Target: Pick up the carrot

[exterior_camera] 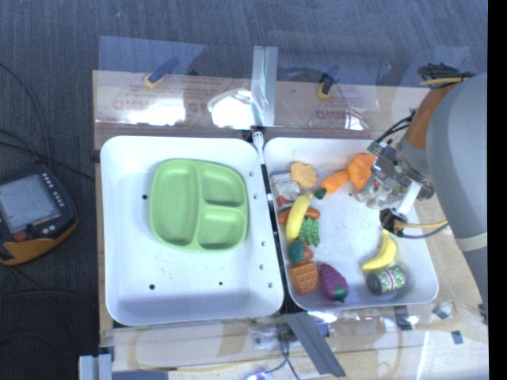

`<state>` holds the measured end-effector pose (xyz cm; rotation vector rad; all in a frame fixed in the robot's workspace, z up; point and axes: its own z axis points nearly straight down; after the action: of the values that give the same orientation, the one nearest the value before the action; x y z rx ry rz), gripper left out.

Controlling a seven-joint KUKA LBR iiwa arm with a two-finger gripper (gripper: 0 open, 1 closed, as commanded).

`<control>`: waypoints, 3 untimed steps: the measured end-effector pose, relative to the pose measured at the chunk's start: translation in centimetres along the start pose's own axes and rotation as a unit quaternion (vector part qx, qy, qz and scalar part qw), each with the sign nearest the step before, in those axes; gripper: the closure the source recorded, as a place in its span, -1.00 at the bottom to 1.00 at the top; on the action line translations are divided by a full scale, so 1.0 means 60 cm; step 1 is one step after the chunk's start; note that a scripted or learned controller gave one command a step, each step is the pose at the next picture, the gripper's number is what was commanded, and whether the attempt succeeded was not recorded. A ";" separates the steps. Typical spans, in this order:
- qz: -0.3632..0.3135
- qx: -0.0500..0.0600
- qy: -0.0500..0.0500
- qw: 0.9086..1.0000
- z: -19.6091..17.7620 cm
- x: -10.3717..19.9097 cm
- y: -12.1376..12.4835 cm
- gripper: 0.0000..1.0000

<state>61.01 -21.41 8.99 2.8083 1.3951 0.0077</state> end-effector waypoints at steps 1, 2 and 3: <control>-0.094 0.001 -0.001 0.996 -0.206 -0.036 -0.047 1.00; -0.084 0.002 -0.001 0.996 -0.008 0.015 -0.037 1.00; 0.001 0.004 -0.001 1.000 -0.116 0.049 -0.123 1.00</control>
<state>56.83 -14.61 15.91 2.8151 1.3934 -0.0016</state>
